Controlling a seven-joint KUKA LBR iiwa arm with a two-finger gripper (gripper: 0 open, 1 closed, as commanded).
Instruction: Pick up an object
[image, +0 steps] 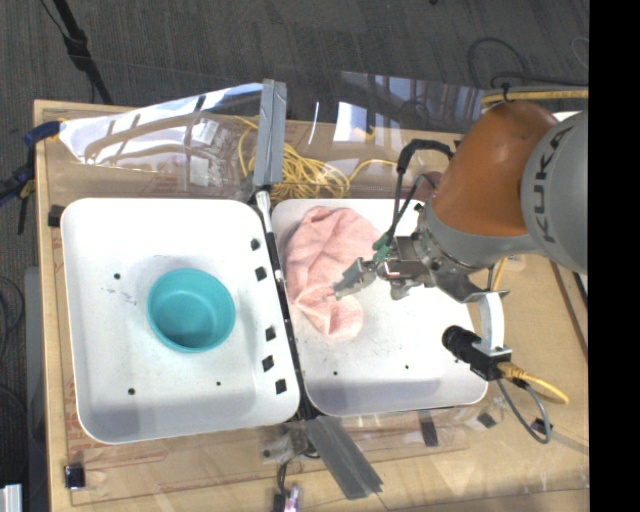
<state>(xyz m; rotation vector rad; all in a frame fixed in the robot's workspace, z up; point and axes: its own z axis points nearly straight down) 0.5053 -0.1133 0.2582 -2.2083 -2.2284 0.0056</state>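
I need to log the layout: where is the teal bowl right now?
The teal bowl sits in the left bin, near its middle, across the divider from the pink cloth in the right bin.

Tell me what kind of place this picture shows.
Probably a robotics lab test bench, not a home or shop. A grey and orange KUKA arm reaches over two shallow white plastic bins holding test items: a round teal bowl and a crumpled pink cloth. Loose yellow cables lie behind.
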